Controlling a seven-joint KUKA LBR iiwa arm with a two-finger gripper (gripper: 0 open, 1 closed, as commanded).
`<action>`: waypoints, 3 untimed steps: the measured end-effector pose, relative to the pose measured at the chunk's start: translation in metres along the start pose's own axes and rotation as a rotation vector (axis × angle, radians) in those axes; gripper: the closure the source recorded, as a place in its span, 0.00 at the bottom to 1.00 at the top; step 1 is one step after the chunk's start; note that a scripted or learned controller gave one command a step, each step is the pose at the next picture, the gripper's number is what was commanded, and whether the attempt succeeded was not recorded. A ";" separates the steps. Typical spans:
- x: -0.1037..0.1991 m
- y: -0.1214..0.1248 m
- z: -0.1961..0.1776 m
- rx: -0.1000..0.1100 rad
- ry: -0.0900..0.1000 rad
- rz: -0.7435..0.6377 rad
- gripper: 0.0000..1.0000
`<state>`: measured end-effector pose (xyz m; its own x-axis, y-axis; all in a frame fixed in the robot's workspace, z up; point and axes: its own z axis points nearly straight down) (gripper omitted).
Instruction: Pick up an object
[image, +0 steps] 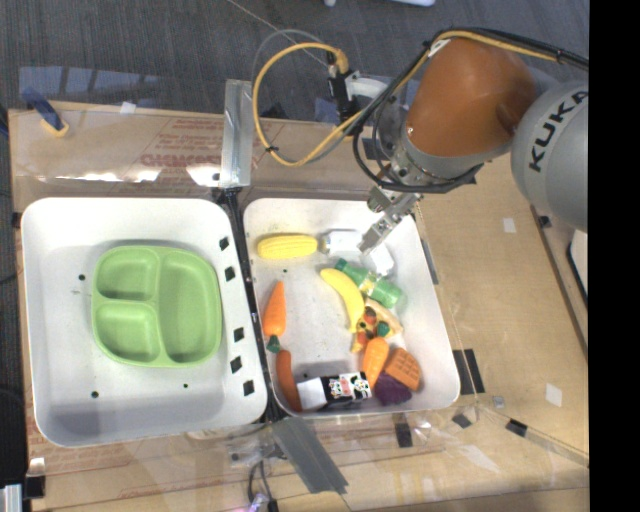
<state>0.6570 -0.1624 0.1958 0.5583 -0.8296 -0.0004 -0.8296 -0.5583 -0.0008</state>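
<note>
Two white bins side by side on bench (500, 300). Left bin (60, 400) holding a green divided plate (157, 304), roughly centred.

Right bin (432, 330) crowded with toy food. Corn cob (287, 246) near far-left corner, lying crosswise. Banana (344, 292) about mid-bin, curving toward the near-right. Orange carrot (274, 308) along left wall, tip pointing to near side. Reddish sausage-like piece (285, 376) at near-left corner, just below the carrot. Black-and-white carton (336, 389) lying flat along near wall, touching the sausage piece. Green bottle-like item (366, 282) right of the banana, toward the right wall. Small multicoloured piece (373, 323) just below it. Orange fruit-shaped toy (374, 358) and brown waffle-like piece (403, 366) bunched at near-right corner, touching; purple item (393, 393) tucked under them against near wall.

Arm (465, 100) reaching in from right, orange band over the far-right bench area, yellow cable (262, 100) looped behind the bins. Gripper (378, 238) low over the far-right part of right bin, beside a small white object (340, 241) next to the corn and just above the green bottle-like item. Finger spread: cannot tell; nothing seen held.
</note>
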 end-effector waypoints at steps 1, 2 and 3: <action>0.030 0.020 0.069 -0.002 -0.004 -0.276 1.00; 0.030 0.019 0.050 0.001 -0.001 -0.657 1.00; 0.034 0.028 0.056 0.002 0.000 -0.744 1.00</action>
